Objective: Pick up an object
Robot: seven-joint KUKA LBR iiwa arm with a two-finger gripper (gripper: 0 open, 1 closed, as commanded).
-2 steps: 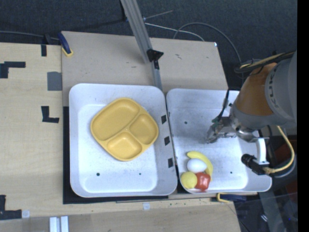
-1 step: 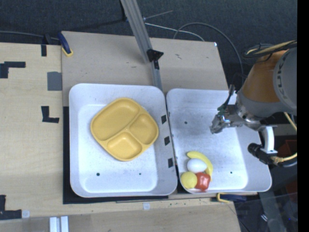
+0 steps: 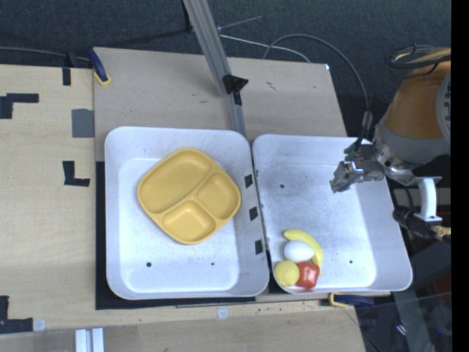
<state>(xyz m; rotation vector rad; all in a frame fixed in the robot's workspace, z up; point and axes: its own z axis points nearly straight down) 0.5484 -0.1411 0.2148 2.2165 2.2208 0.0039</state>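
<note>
My gripper [image 3: 342, 180] hangs over the upper right part of the right bin [image 3: 330, 211], reaching in from the right edge. Nothing is visible between its fingers. At the bin's front left lies a small cluster: a yellow banana [image 3: 308, 240], a white egg-like ball [image 3: 297, 251], a yellow round fruit [image 3: 286, 273] and a red piece [image 3: 308, 275]. The cluster sits well below and left of the gripper, apart from it.
The left bin [image 3: 124, 270] holds a yellow three-compartment plate [image 3: 189, 195]. A grey metal pole [image 3: 209, 35] slants down from the top to the divider between the bins. A cable [image 3: 322, 50] loops behind the right bin.
</note>
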